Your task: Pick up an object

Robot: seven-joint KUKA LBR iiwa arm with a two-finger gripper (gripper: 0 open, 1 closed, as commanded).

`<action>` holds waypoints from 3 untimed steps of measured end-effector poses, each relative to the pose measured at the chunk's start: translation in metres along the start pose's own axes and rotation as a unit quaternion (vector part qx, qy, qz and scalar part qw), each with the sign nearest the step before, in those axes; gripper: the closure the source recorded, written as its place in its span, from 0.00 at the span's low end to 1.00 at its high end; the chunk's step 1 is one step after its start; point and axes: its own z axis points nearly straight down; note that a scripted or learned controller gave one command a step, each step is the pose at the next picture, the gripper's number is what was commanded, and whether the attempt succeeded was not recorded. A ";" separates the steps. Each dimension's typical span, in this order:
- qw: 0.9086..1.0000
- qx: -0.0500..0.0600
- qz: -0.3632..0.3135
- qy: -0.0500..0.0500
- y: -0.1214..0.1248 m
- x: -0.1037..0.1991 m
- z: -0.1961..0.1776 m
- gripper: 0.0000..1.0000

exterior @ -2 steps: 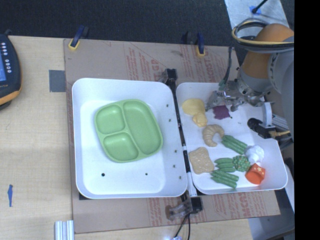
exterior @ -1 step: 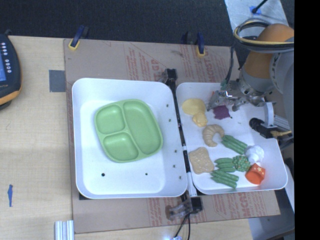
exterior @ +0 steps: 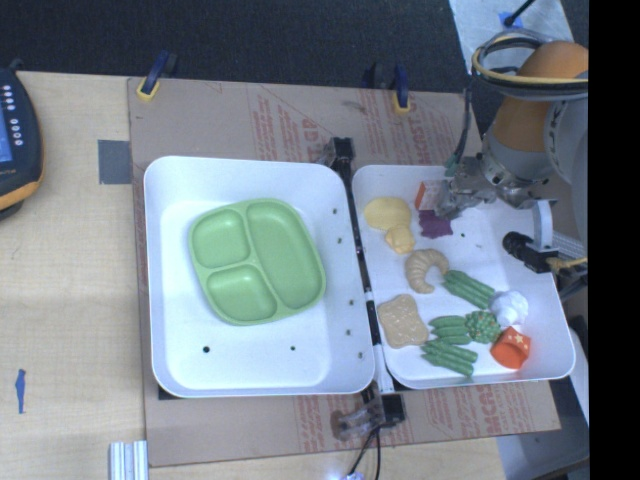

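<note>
The right bin point(exterior: 400, 368) holds several toy foods: a yellow piece point(exterior: 388, 215), a croissant point(exterior: 428, 268), a tan cracker-like piece point(exterior: 402, 320), green beans point(exterior: 468, 288), green pea pods point(exterior: 450, 353), a broccoli floret point(exterior: 483, 324), a white piece point(exterior: 511, 307), a red-orange piece point(exterior: 511, 349), a purple piece point(exterior: 434, 225) and a small red-and-white piece point(exterior: 427, 195). My gripper point(exterior: 452, 194) hangs low at the bin's far end, right over the purple and red pieces. Nothing visibly sits between its fingers.
The left bin point(exterior: 170, 358) holds a green divided plate point(exterior: 257, 260). A black clip point(exterior: 342, 151) and a hinge strip join the bins. The arm's orange band point(exterior: 535, 88) and cables crowd the right bin's far right corner. A pendant point(exterior: 15, 133) lies at far left.
</note>
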 end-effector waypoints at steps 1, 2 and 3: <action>1.000 0.000 0.000 0.000 0.000 0.000 0.000 0.00; 1.000 0.001 0.000 0.001 -0.001 0.016 0.012 0.00; 1.000 0.002 -0.001 0.001 -0.001 0.028 0.011 0.00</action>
